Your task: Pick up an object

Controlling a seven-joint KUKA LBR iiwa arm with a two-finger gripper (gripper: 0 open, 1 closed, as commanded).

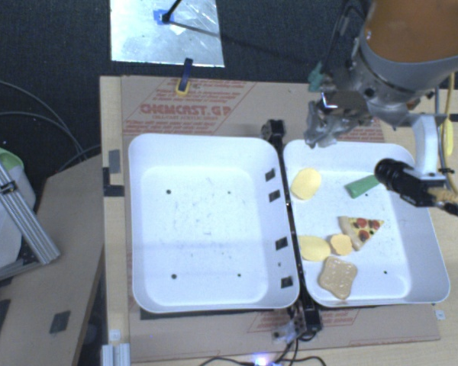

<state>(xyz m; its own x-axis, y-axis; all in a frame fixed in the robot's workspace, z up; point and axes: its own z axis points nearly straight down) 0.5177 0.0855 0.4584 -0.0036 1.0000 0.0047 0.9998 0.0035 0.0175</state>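
The tool point(323, 134) hangs over the far rim of the right bin point(412, 273), at about eleven o'clock from that bin's middle. Whether it is apart or together cannot be told from this slant.

The things to pick all lie in the right bin:
- A pale yellow disc point(306, 182) sits at six o'clock from the tool, near the wall shared with the left bin point(206, 147).
- A green block point(361, 185) lies tilted at three o'clock from the disc, apart from it.
- A toy pizza slice point(360, 227) rests near the bin's middle.
- At its eight o'clock lie a small yellow round point(341, 244) and a larger yellow piece point(314, 248) — side by side and seemingly touching.
- A tan cracker point(338, 277) lies just at their six o'clock.

Both bins stand on the counter point(237, 101).
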